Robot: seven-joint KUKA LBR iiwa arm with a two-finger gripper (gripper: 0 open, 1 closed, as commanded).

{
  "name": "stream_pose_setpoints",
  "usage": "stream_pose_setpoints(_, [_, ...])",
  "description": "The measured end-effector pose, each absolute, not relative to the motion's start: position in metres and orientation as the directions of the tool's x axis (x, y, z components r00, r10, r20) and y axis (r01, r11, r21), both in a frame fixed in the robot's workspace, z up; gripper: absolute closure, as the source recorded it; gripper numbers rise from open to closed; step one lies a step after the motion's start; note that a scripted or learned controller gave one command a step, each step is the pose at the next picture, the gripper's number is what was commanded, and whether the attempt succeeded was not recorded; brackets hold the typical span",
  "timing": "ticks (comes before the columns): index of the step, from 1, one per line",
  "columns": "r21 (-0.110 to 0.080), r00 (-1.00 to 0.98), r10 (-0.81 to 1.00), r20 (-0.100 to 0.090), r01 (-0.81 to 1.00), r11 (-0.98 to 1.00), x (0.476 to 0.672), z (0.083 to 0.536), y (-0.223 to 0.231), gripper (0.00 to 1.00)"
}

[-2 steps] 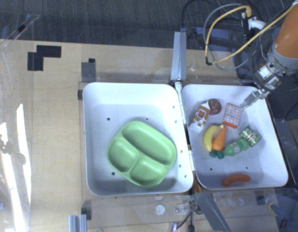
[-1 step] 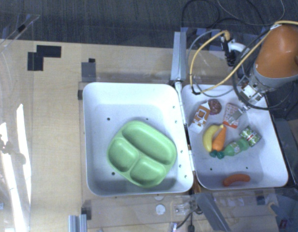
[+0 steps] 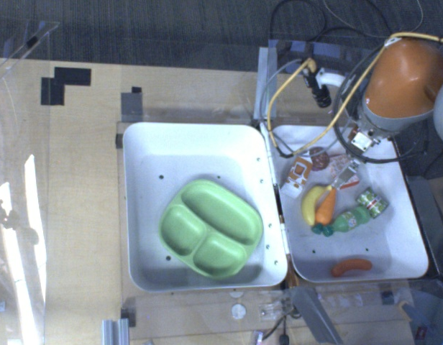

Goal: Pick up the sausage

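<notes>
— Where do we stand? The sausage (image 3: 351,267) lies alone near the right bin's (image 3: 416,254) front edge.

— Approach stage, we judge: the end effector (image 3: 349,169) hangs over the back clutter, its grip unreadable; next it must travel forward and descend.

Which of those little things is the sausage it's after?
Look in the right-hand white bin, the one crowded with small toy foods. The sausage lies alone near its front edge, below the banana and carrot cluster. It is a short reddish-orange link lying flat, touching nothing else.

A robotics lab, this: two white bins (image 3: 135,214) on a wooden bench (image 3: 70,214), loose cables (image 3: 308,20) trailing behind, and dark carpet (image 3: 135,20) beyond
</notes>
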State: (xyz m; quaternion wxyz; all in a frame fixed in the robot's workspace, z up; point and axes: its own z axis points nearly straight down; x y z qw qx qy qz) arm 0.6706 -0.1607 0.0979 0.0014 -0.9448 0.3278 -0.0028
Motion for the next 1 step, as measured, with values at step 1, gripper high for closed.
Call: stream_pose_setpoints(1, [-0.011, 0.789, -0.614, 0.012, -0.614, -0.789, 0.6740, 0.1111, -0.1572, 1.00])
